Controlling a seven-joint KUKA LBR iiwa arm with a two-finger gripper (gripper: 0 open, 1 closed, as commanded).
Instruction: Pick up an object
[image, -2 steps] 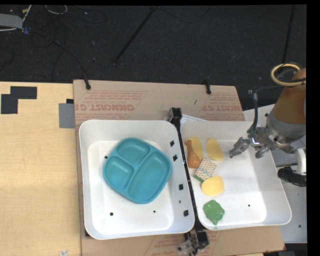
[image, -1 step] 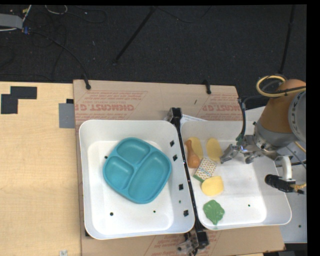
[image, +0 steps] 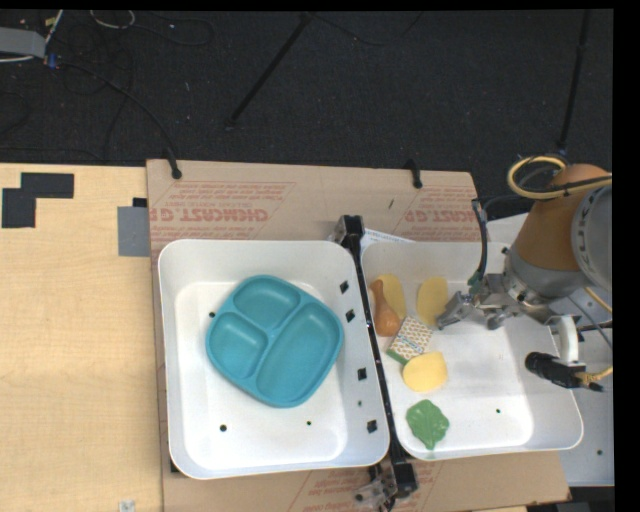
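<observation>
A green soft thing (image: 428, 423) is lying close to the front edge of the right bin (image: 520, 425), near its front left corner. Just behind it, a round yellow thing (image: 425, 372) is sitting beside the middle wall. A small checked packet (image: 409, 339) is touching the yellow thing's back side and leaning toward the wall. Behind that, a brown and yellow thing (image: 386, 303) is lying along the left edge of the bin, and a pale yellow piece (image: 433, 297) is resting just beside it, toward the back.

The gripper (image: 470, 310) is hanging low over the middle of the right bin, next to the pale yellow piece, with nothing between its spread metal fingers. The grey and orange arm (image: 560, 240) is reaching in over the bin's right edge.

In the left bin (image: 190, 440), a blue plate with sections (image: 274, 339) is lying flat in the middle. Brown cardboard (image: 300, 200) is sticking out behind both bins.
</observation>
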